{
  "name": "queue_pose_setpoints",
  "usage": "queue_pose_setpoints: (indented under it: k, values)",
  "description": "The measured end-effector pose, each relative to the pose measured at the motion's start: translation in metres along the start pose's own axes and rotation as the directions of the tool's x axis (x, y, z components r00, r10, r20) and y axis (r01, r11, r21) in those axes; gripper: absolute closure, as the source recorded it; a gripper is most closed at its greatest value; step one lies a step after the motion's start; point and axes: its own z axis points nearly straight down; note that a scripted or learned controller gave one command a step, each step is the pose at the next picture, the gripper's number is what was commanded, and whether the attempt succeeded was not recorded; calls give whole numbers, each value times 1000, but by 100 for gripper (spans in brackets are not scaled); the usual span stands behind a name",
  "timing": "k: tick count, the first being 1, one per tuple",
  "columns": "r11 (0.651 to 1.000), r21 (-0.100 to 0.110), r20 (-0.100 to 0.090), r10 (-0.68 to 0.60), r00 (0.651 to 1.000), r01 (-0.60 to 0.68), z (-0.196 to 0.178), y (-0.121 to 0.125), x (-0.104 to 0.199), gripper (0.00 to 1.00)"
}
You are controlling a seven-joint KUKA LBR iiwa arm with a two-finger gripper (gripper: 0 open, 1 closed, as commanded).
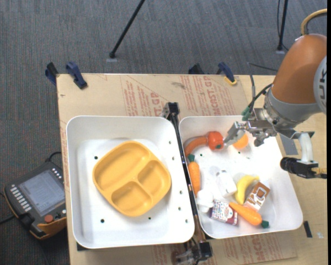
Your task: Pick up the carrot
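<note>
Jaws stood open, nothing between them; the gripper [244, 132] hung over the back of the right bin [287, 195], beside a small orange fruit [241, 142]. Step judged as approach. One carrot [194, 175] lay against the bin's left wall, another [246, 213] at the front; next move called for travel forward and descent.

The carrot [194, 175] looks smooth plastic; the yellow plate [132, 178] is glossy plastic; the bench [127, 95] top is matt cardboard.
</note>
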Motion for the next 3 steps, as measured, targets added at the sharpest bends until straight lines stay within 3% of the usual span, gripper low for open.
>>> queue_pose_setpoints:
  k: [1, 2, 3]
  values:
    - [1000, 2, 1, 3, 1000, -3, 95, 57, -49, 0]
    - [1000, 6, -3, -1, 1000, 1, 136, 57, -72, 0]
    - [1000, -1, -4, -2, 1000, 2, 127, 59, -102, 0]
